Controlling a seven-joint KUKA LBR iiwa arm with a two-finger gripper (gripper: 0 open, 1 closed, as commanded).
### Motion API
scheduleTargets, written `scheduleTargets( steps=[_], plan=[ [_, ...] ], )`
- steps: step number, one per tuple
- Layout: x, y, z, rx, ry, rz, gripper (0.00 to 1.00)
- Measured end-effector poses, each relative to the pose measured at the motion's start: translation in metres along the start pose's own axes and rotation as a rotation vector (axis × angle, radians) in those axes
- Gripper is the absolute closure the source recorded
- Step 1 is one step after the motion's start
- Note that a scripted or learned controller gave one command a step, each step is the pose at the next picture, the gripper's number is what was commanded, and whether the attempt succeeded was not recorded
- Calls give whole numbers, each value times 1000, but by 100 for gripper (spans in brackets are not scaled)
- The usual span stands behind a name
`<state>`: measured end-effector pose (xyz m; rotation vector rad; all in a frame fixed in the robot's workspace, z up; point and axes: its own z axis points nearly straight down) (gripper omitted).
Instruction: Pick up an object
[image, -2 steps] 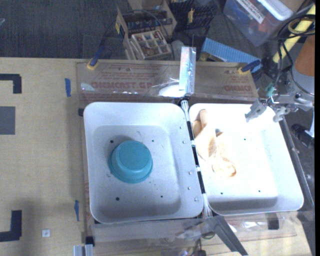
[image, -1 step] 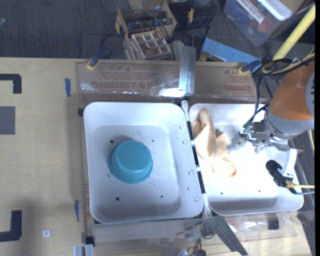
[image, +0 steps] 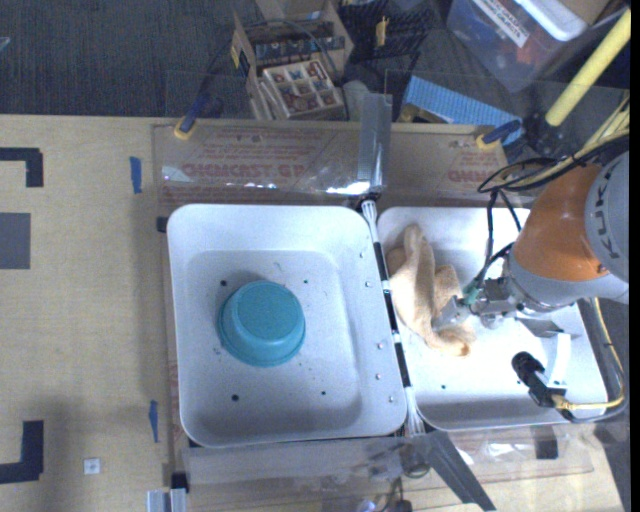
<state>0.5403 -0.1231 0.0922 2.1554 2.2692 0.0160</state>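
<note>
Orange-banded arm (image: 565, 250) reaches into the right bin (image: 590, 390), its jaws (image: 462, 308) touching the tan cloth (image: 420, 285) at centre right. Jaw state: cannot tell. Blue bowl (image: 262, 322) sits in the left bin (image: 200, 240). Nothing appears lifted yet.

A blue bowl (image: 262, 322) sits upside down in the left bin (image: 195, 240).

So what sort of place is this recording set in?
Probably a robotics lab's bin-picking bench: two white bins, left and right, taped floor markers, and cluttered boxes behind.
</note>
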Motion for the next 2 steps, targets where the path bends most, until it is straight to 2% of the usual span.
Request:
scheduleTargets(
  steps=[1,2],
  plan=[
    [-1,2,-11,-6,1,4,100],
    [38,67,-92,14,2,-215,100]
  ],
)
